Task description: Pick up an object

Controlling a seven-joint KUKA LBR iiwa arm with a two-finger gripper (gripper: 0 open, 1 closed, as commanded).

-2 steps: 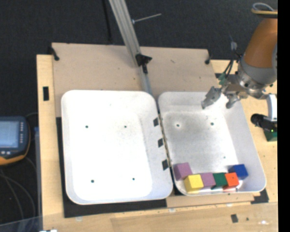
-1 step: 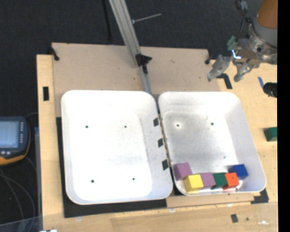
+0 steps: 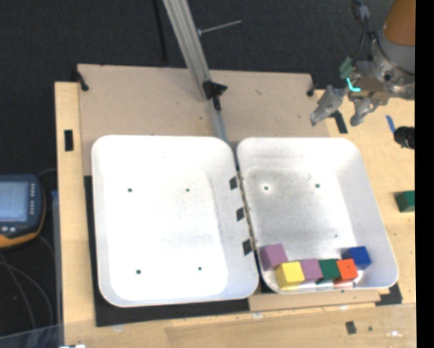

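Note:
Several small blocks lie in a row along the near edge of the right bin (image 3: pixel 361 172): a purple block (image 3: pixel 273 254), a yellow block (image 3: pixel 290 273), a mauve block (image 3: pixel 311 269), a green block (image 3: pixel 328 270), an orange block (image 3: pixel 346 270) and a blue block (image 3: pixel 358 256). My gripper (image 3: pixel 344 113) hangs above the bench just beyond the right bin's far right corner, far from the blocks. It is open, with nothing between its fingers (image 3: pixel 324 111).
The left bin (image 3: pixel 108 216) lies beside the right one. A slanted metal pole (image 3: pixel 191 46) rises from the bench behind the bins. A dark green object (image 3: pixel 406 201) sits on the bench at the right. A handheld pendant (image 3: pixel 10 209) lies at the far left.

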